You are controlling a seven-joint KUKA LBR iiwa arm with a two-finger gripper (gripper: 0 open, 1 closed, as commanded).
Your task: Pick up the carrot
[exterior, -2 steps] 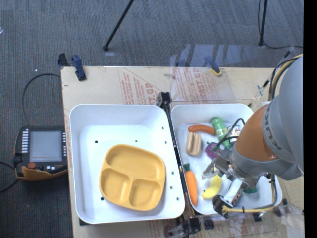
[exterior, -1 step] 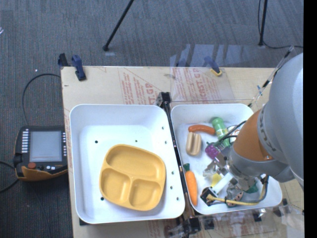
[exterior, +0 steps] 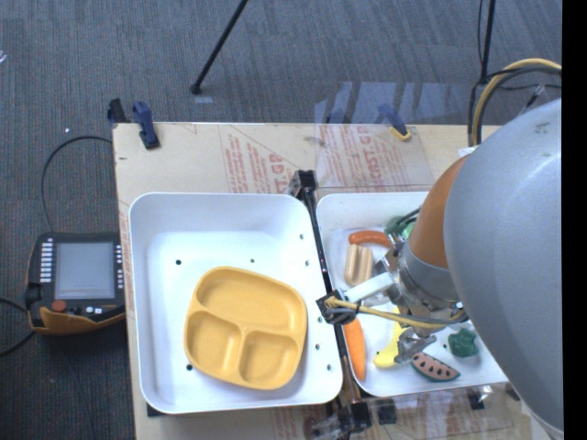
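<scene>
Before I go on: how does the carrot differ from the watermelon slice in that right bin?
The carrot is plain orange, long and narrow, lying against the right bin's left wall. The watermelon slice is a short wedge, red with dark seeds and a green rind, lying near the front wall. Both lie flat on the bin floor, apart from each other.

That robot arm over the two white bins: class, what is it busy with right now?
A grey arm reaches in from the right over the right bin, which holds toy food. Its end effector hangs low among the pieces, beside the carrot that lies near the bin's left wall. Nothing can be seen held. A watermelon slice lies nearby. The left bin holds a yellow divided tray.
</scene>
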